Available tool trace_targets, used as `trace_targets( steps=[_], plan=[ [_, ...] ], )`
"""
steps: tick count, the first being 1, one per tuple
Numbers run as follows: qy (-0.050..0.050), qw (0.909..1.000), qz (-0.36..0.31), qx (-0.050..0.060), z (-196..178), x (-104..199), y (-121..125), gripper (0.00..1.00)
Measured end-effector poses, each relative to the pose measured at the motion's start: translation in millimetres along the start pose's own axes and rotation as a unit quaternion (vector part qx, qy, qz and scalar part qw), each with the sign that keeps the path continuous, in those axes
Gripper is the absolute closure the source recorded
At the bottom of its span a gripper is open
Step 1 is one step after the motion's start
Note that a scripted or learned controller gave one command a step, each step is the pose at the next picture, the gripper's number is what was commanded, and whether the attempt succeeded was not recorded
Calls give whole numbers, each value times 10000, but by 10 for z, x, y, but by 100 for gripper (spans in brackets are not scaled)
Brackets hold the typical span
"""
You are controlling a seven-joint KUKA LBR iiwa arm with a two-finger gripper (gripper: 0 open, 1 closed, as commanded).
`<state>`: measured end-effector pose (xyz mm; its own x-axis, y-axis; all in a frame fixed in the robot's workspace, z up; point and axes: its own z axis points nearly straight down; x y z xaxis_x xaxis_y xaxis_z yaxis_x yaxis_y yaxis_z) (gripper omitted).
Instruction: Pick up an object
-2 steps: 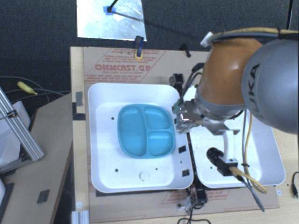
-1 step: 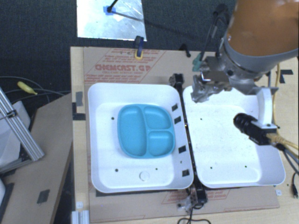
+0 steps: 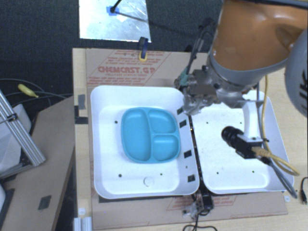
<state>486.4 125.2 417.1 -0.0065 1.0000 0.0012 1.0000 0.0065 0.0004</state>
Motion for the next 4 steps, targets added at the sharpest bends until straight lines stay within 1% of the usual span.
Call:
trace_targets(
  steps=[1, 2, 3, 4],
  plan=[
    [1, 10000, 29, -24, -340, -149, 3, 100],
    [-12, 10000, 35, 5, 72, -234, 347, 100],
    [13, 10000, -21, -14, -27, 468, 242, 100],
    [11, 10000, 38, -50, -800, 111, 82, 100]
  ],
)
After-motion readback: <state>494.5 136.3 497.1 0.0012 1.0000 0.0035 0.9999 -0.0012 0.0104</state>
